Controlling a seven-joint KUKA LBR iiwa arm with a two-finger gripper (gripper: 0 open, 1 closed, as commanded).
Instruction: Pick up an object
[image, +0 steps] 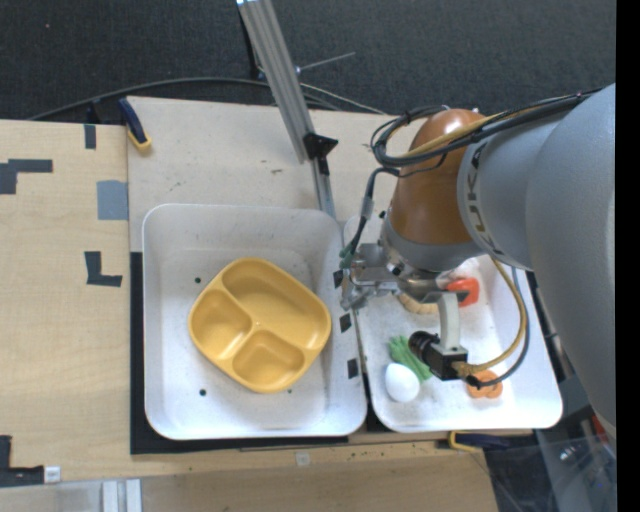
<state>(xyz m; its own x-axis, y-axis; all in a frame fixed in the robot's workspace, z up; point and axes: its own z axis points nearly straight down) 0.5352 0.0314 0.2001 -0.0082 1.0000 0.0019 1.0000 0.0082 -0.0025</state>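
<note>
My gripper (398, 288) hangs low over the left part of the right bin (520, 405), mostly hidden under the orange wrist band and grey arm. Several small things lie in that bin. A white egg-shaped object (402, 382) rests near the front, touching a green leafy item (404, 351) just behind it. A red-orange piece (464, 291) and a tan object (418, 301) sit right beside the gripper, partly covered by it. Another orange piece (485, 389) lies at the front right. I see nothing held.
The left bin (170, 390) holds a yellow three-part plate (260, 322). A slanted metal rail (285, 90) comes down to the bins' shared wall. A black fitting with cables (443, 357) hangs off the arm over the right bin.
</note>
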